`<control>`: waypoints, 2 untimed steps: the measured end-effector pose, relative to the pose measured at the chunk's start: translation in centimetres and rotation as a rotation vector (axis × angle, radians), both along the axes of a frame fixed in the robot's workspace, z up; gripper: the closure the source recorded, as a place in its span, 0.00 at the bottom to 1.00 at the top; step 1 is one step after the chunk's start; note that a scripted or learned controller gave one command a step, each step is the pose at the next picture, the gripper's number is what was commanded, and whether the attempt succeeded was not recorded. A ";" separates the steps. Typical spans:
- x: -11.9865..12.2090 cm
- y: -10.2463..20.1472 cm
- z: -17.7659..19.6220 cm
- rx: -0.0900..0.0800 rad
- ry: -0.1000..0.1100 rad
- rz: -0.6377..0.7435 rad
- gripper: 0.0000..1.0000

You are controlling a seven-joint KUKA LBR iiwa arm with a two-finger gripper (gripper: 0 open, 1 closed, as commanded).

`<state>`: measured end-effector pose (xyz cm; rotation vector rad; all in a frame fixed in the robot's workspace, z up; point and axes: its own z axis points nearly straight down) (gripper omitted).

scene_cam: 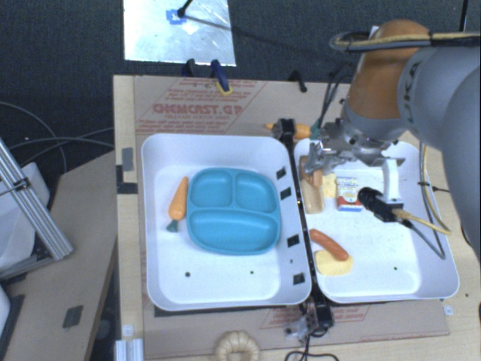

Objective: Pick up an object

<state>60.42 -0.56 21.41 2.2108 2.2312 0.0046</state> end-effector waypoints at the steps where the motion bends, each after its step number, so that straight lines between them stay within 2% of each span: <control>1: 0.9 -1.0 1.5 -0.001 -0.001 -0.004 1.00; 2: -0.9 -0.8 0.5 -0.003 0.003 -0.008 1.00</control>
